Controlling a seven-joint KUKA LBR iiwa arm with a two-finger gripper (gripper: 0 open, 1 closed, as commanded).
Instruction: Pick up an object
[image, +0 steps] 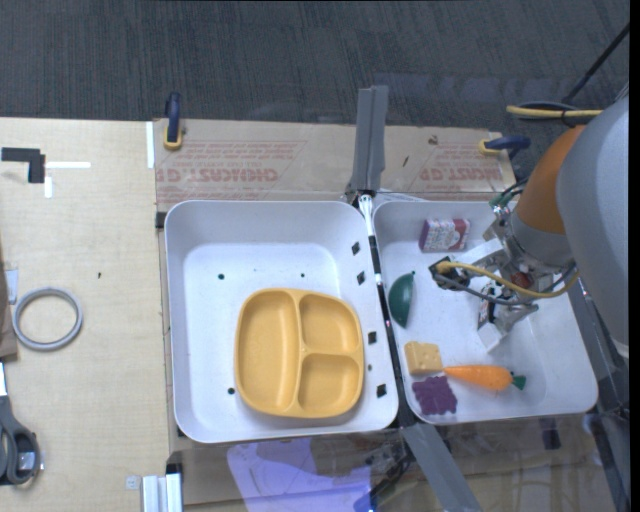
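Note:
The right bin (560, 400) holds several objects: a pink-and-white packet (443, 234) at the back, a dark green piece (401, 298) against the left wall, a yellow block (422, 357), a purple piece (434, 396) and an orange carrot (480, 377) near the front. My gripper (494, 312) hangs low over the right half of this bin, a little behind the carrot and apart from it. Cables and the wrist body cover its tip. The grey arm with its orange band (545, 200) comes in from the right.
The left bin (200, 300) holds a yellow divided plate (298, 352). A grey divider post (368, 140) stands between the bins at the back. On the bench to the left lie a grey ring (45, 318) and scissors (18, 452).

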